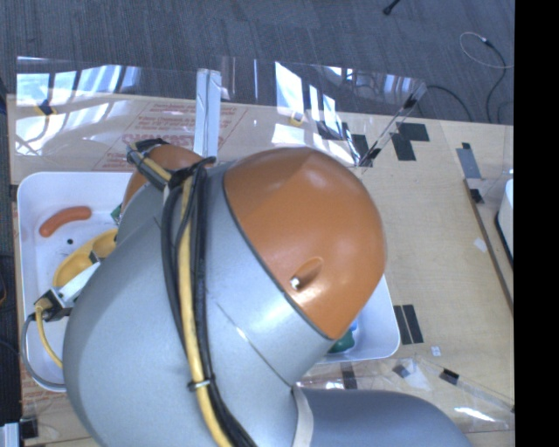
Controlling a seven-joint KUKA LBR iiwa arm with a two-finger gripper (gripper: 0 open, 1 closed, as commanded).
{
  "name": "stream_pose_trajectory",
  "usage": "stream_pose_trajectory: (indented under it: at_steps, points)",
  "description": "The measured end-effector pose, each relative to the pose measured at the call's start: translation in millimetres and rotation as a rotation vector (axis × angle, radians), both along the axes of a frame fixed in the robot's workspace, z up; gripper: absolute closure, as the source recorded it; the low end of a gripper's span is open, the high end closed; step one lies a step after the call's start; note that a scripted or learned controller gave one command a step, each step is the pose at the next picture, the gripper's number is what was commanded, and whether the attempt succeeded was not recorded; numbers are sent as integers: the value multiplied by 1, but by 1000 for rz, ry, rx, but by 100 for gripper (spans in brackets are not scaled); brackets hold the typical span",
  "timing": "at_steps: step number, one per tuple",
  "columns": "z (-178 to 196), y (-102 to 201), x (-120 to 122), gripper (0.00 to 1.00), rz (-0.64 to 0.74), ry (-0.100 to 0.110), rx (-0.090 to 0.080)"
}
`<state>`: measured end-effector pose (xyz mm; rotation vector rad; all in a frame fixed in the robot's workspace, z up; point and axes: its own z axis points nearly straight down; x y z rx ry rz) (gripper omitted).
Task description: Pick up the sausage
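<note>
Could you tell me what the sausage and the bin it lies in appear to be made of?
The sausage looks like smooth moulded plastic or rubber, evenly orange-red with a slight sheen. The left bin appears glossy white plastic, with rounded corners and soft reflections.

Bright, seemingly daylit: window glare streaks the clear panel (pixel 105 83) at the top. The orange arm shell (pixel 306 236) shows a soft sheen and looms close, slightly soft. Shadows seem faint; the dark floor (pixel 262 26) looks grainy.
</note>
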<state>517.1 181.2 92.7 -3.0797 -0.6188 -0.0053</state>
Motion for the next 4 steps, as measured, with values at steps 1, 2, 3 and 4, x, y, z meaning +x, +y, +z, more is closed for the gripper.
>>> stream_pose_trajectory:
  at_steps: [1, 2, 3, 4]
  points:
    - [1, 35, -36, 0, -192, -9, 0]
    - [16, 37, -23, 100, -184, -51, 5]
    - [0, 36, 74, 100, -25, 11, -2]
    - [143, 37, 108, 100, -190, 5, -1]
